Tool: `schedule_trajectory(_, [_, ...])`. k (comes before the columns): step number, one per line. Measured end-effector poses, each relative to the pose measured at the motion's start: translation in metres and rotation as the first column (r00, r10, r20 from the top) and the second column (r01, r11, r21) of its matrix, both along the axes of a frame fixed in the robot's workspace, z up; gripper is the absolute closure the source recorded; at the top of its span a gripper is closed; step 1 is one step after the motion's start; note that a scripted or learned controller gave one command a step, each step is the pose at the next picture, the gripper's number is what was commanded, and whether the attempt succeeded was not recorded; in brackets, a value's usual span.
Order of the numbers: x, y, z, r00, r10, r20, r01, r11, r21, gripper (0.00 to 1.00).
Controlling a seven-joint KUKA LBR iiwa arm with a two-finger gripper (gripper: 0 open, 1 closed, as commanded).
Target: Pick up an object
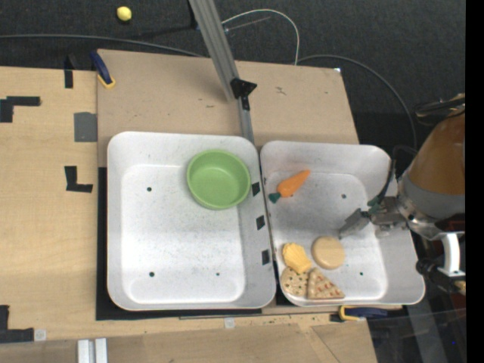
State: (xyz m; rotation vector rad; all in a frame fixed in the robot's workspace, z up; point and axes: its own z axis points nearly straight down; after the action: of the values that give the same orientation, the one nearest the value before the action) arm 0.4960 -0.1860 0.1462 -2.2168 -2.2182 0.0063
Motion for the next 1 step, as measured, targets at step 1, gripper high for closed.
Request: schedule_trajectory(1, [0.0011,-0.0004,-0.0489,1.0,-0.001,0.007,0.001,1.0,0.0,0.0])
